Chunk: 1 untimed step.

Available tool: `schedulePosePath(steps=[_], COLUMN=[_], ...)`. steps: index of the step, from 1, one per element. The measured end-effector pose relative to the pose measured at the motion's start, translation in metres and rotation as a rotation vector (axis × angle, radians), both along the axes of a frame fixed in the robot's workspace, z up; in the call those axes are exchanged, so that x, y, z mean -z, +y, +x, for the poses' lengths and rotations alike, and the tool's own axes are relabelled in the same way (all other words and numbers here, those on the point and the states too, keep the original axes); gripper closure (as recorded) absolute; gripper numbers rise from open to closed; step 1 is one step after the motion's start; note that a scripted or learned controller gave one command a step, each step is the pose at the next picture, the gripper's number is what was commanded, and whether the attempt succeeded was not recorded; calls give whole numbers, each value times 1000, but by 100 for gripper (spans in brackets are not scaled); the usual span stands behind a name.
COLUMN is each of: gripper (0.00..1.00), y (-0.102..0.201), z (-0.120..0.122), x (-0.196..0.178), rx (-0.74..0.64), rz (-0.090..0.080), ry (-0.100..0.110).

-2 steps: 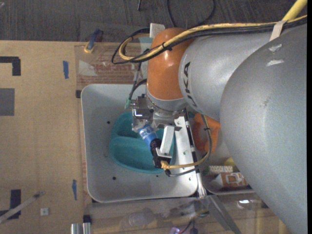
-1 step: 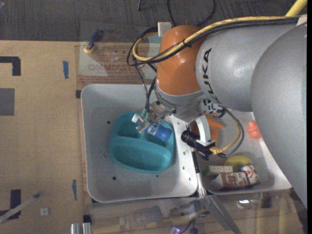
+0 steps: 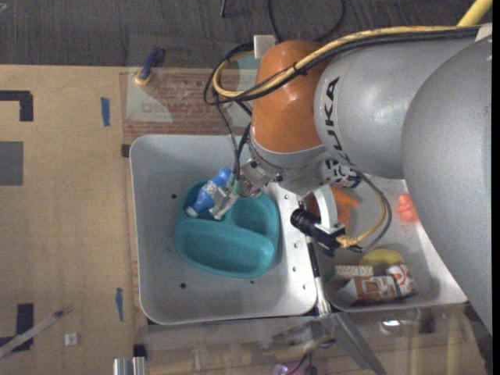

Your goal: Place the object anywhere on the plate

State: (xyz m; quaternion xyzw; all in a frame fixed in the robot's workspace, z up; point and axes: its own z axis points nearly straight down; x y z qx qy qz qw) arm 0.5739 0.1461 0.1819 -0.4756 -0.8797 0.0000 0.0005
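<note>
Over the teal plate in the left bin, the claw pinches a small blue bottle at the plate's eleven o'clock rim; it looks light, stiff and slick, best gripped across its middle.

Illumination is moderate and even, apparently from overhead; no single source is visible. The white bin on the left is evenly lit with no blown highlights. A broad soft sheen lies on the grey arm and a small glint on its orange band. A soft shadow falls beneath the teal plate along its near edge. The floor at the far side is dark. Overall sharpness is low: edges are soft, the gripper smeared, fine detail grainy. The worktop shows flat, warm tone.
</note>
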Motion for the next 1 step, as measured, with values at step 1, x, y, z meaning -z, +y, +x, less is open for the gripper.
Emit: schedulePosePath(steps=[1], gripper=[0], y=[25], z=[-4], x=[-125], rx=[-99], rz=[1], ry=[-6])
